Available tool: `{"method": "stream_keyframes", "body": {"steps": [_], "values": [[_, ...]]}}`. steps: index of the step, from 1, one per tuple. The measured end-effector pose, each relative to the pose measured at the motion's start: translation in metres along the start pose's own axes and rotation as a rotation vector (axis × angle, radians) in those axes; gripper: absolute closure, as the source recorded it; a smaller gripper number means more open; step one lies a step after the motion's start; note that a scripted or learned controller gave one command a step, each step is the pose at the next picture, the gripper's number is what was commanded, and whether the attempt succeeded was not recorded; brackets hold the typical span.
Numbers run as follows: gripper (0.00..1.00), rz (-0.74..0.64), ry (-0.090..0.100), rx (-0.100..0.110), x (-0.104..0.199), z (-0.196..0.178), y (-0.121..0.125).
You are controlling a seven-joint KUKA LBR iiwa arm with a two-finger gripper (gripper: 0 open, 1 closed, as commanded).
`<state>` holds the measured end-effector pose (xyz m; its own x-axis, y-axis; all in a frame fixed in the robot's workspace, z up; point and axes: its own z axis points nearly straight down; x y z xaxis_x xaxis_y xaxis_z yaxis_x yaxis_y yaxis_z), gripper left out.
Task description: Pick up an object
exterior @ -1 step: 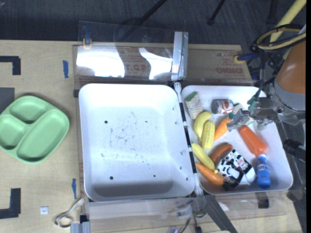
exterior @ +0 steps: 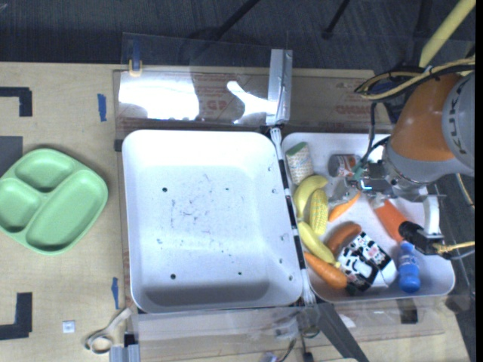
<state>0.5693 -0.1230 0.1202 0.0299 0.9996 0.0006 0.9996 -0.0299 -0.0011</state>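
Beside curved yellow bananas (exterior: 312, 206), gripper (exterior: 356, 179) over smooth white bin (exterior: 441, 277)

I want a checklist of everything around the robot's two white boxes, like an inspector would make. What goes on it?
Surface: wooden bench bearing two shallow white bins side by side; left bin has scuff marks on its floor.
Job's things: right bin holds bananas, a corn cob, carrots, a sausage, a black-and-white cow-patterned toy, a blue bottle, a small jar.
Clutter: green divided plate on the bench left of the bins; blue tape bits.
Grippers: gripper low over the right bin; open or shut unclear.
Cables: yellow and black cables above the arm.
Surroundings: clear panel behind the left bin; dark floor beyond.
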Motion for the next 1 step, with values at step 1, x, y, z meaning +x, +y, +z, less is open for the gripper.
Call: {"method": "stream_keyframes", "body": {"steps": [1], "values": [[0.00,-0.265,-0.002,-0.007,0.0213,0.0332,-0.0115]]}}
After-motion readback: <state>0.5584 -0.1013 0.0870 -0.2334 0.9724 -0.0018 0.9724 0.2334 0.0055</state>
